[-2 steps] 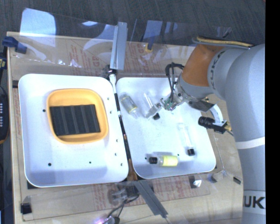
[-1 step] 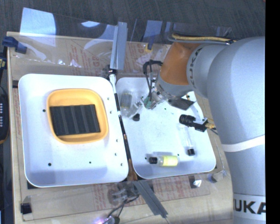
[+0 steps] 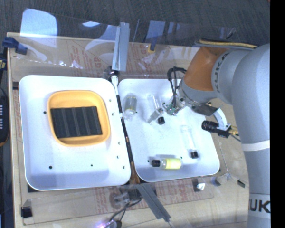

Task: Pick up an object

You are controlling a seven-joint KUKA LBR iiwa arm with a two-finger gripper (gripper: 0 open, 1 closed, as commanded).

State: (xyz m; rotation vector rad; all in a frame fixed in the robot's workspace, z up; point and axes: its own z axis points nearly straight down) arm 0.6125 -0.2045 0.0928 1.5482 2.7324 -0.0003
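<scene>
Yellow bottle point(image 3: 169, 163) lies nearest; clear tubes point(image 3: 188, 137) and a jar point(image 3: 130, 104) surround the gripper point(image 3: 157, 116), its opening hidden from view.

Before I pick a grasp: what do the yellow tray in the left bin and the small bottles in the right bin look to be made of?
The yellow tray looks like matte moulded plastic, with rounded edges and a dark ribbed insert. The clear bottles seem to be transparent plastic or glass; the bin shows through them, so I can't tell which. The yellow bottle looks like opaque plastic with a dark cap. Both white bins look like smooth thin plastic.
</scene>
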